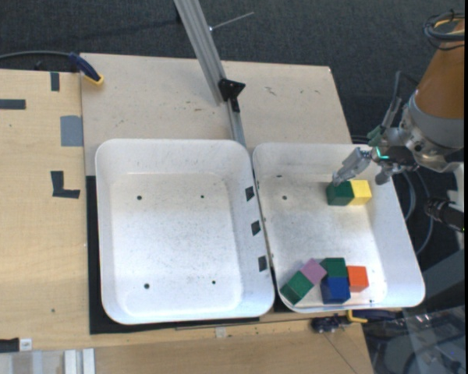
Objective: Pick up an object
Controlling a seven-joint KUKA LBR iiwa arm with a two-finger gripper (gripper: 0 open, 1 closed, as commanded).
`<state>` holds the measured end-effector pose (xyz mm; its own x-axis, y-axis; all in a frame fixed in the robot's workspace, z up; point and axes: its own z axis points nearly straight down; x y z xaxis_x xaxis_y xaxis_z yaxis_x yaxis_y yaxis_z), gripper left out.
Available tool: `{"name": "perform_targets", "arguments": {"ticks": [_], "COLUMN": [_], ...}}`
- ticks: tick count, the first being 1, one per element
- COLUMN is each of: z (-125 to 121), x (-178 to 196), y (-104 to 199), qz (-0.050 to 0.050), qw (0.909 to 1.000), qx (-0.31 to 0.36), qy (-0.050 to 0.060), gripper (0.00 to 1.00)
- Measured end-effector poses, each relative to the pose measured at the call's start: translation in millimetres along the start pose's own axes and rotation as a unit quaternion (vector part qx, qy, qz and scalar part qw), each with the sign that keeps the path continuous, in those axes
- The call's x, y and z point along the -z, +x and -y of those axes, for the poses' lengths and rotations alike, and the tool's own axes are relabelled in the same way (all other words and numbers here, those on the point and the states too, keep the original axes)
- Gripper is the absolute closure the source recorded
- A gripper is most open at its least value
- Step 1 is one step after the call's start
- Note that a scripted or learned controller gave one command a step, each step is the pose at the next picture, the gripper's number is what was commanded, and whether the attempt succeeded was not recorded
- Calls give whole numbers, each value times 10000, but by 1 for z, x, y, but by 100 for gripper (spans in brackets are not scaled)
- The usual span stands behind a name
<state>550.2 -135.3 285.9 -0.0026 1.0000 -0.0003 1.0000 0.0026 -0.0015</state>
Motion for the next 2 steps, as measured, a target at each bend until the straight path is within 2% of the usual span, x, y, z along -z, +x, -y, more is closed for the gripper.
{"name": "perform_targets", "arguments": {"ticks": [2], "z": [12], "x": [-92], "y": [-5], "qz": [-2], "qw": [10000], "qx": [-12], "qy": [25], "gripper": [0]}}
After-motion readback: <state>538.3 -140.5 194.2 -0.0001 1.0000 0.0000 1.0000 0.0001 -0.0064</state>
